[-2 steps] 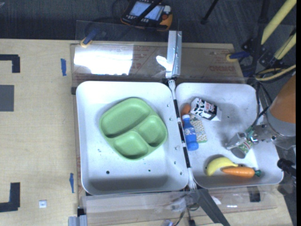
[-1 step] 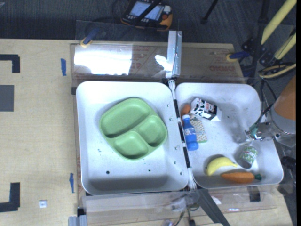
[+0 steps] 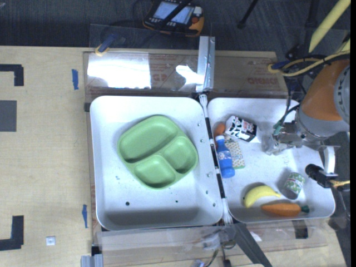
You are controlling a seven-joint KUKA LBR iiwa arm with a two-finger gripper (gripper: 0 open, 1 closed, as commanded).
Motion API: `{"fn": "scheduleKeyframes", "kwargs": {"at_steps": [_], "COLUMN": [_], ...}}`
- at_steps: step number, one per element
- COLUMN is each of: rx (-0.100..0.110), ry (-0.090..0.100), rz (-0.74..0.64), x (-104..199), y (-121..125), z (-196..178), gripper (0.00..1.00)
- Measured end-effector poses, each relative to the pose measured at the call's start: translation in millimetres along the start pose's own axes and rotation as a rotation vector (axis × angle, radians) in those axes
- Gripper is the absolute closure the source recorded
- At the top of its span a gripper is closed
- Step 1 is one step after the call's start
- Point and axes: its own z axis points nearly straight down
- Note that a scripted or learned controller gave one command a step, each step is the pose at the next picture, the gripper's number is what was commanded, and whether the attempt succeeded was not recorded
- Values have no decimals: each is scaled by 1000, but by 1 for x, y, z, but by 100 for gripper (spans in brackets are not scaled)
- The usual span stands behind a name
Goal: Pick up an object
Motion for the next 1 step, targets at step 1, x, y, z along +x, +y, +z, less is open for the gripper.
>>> {"fn": "scheduleKeyframes", "kwargs": {"at_steps": [1], "rx": [1], "ry": [0], "rz": [0], "x": [0], "y": [0], "z": [1], "gripper": [0]}}
